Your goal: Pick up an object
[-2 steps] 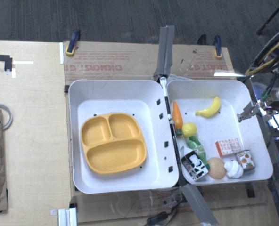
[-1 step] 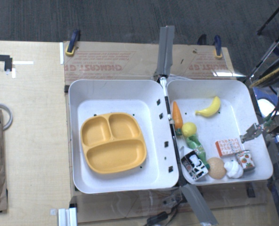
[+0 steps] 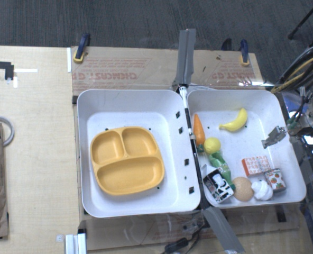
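Gripper (image 3: pixel 275 135) low over right bin (image 3: pixel 283 110), near banana (image 3: pixel 235 121); jaws' state impossible to tell. Risk: closing on bare floor between scattered items, lifting nothing.

Faded red capital lettering runs in mirrored rows across the flat brown cardboard sheet (image 3: pixel 162 70) behind the two bins (it seems to read "CHEMC…", the rest too washed out to make out), while print on the small red-and-white carton (image 3: pixel 256 165) is too small to read.
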Controlling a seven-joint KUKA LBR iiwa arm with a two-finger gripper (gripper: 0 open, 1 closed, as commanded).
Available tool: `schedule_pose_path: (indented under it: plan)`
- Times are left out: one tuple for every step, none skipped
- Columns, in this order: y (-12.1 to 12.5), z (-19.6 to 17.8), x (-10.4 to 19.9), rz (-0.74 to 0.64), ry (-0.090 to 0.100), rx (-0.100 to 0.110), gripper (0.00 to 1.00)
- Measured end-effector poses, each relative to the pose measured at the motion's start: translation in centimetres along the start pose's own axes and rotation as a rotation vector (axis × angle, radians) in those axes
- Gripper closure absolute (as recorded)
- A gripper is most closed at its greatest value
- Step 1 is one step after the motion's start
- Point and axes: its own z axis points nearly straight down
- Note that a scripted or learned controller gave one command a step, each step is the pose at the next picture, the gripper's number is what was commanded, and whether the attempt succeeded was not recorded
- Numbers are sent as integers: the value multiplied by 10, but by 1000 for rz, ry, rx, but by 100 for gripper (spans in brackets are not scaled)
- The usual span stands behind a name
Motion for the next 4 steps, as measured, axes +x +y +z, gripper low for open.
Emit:
schedule_pose_path:
  plan:
    - [-43,90,16,161,9,-4,0]
    - [-17,-25,6,-95,0,-1,0]
    - [-1,15,0,-545,0,-2,0]
    - [-16,-43,2,-564,-1,-4,0]
